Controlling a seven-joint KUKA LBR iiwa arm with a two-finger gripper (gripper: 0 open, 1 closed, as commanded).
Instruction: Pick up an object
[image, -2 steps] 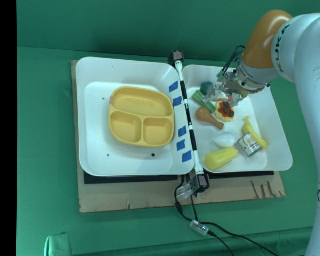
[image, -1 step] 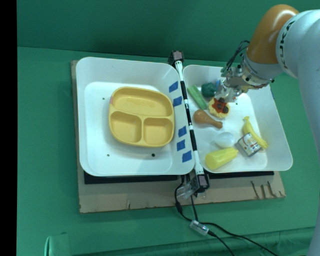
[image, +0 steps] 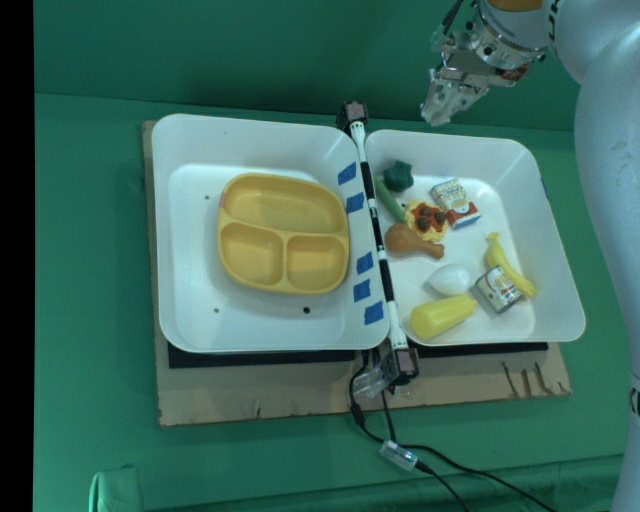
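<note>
My gripper (image: 443, 108), state indeterminate, hangs upper right; crowded toys in right bin (image: 545, 200) risk a glancing miss.

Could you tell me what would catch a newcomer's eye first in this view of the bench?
Probably the yellow divided tray, alone in the left bin. Next, the toy food clustered in the right bin, including a banana and a yellow bottle. The gripper hangs above that bin's far edge.

Camera view: single fixed camera, mounted high, angled down at a slant over the counter (image: 90, 250); both bins (image: 180, 300) mid-frame, moderate distance; arm (image: 605, 200) enters at right edge.
</note>
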